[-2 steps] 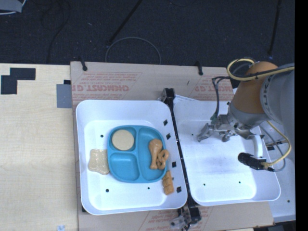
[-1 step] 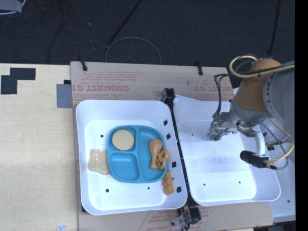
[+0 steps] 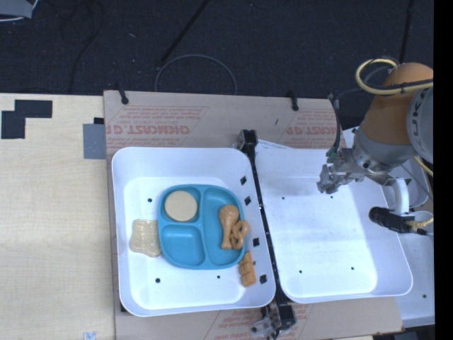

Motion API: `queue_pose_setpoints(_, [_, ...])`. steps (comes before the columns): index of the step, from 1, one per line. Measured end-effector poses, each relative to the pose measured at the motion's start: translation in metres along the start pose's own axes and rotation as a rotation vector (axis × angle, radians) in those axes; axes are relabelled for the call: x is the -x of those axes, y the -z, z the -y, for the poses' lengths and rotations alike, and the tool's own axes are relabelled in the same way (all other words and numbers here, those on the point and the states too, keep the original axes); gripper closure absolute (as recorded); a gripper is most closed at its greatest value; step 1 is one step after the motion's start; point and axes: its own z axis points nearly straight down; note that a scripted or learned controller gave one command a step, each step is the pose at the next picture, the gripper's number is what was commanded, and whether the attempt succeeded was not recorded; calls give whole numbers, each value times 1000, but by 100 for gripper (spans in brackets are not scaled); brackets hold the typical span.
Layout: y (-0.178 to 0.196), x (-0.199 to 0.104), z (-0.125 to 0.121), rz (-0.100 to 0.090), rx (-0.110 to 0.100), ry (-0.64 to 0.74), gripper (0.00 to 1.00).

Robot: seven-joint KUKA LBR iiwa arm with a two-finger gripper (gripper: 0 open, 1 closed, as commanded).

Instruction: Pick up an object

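Note:
A blue divided plate (image 3: 185, 248) lies in the left bin (image 3: 134, 168). On it rest a round tan disc (image 3: 180, 205) and a tan pretzel-like piece (image 3: 231, 226). A pale bread-like piece (image 3: 145, 237) lies against the plate's left edge. A small brown piece (image 3: 247, 268) sits by the plate's lower right corner. My gripper (image 3: 328, 182) hangs over the upper right part of the right bin (image 3: 340, 261), far from all these objects. Nothing shows between its fingers.
A black divider (image 3: 258, 218) runs between the two bins. Brown cardboard (image 3: 184, 122) lies under both bins. The pale bench (image 3: 49, 218) stretches to the left. The arm with its orange band (image 3: 396, 112) reaches in from the right.

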Motion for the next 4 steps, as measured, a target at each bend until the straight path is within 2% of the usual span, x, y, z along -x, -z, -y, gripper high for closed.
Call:
queue_pose_setpoints(2, [114, -4, -6, 0, -1, 2, 100])
queue_pose_setpoints(3, [95, -51, 18, -3, -9, 4, 100])
queue_pose_setpoints(4, [93, -100, 48, -3, -9, 4, 100])
